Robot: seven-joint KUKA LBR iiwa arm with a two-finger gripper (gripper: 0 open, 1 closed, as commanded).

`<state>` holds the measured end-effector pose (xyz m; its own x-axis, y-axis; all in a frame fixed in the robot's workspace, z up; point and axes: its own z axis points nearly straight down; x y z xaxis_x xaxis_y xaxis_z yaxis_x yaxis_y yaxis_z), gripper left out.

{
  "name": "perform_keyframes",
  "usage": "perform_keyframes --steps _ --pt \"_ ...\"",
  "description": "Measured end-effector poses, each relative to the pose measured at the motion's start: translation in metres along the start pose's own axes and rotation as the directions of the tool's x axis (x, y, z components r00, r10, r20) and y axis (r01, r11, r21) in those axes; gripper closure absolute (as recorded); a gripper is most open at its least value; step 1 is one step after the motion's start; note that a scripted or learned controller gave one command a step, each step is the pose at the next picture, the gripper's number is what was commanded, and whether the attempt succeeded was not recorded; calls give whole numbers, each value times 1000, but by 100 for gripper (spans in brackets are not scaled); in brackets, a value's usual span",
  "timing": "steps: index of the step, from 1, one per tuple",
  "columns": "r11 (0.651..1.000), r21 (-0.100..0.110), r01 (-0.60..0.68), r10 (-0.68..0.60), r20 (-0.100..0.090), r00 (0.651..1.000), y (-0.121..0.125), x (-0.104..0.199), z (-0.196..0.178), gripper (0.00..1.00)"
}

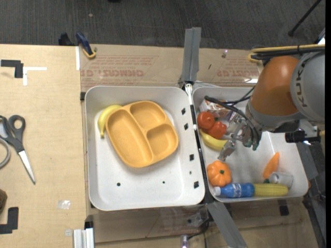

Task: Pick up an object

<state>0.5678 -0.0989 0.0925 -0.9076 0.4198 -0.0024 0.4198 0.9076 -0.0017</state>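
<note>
My gripper [241, 145] hangs low in the right bin [295, 161], open, with bare bin floor between its fingers. Its left finger [227, 150] is right beside a yellow banana [213, 140], and I cannot tell whether they touch. Two red tomato-like pieces [206, 121] lie just left of the wrist. An orange pumpkin [219, 173] sits below the banana. Along the front wall lie a blue bottle [237, 190] and a corn cob [270, 190]. A carrot [271, 164] and a small grey can [282, 179] are at the right.
The left bin [103, 190] holds a yellow divided plate [142, 133] with a second banana [105, 119] tucked at its left edge. A crumpled wrapper [212, 106] sits at the back of the right bin. Scissors [19, 143] lie on the bench at far left.
</note>
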Motion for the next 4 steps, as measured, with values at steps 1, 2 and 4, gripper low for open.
perform_keyframes --steps 1,2,4 --pt "988 7 -152 152 -14 988 24 -53 0 0" --pt "989 6 -150 150 -3 989 24 -55 -11 100" --pt "948 1 -319 319 -3 948 116 23 -99 100"
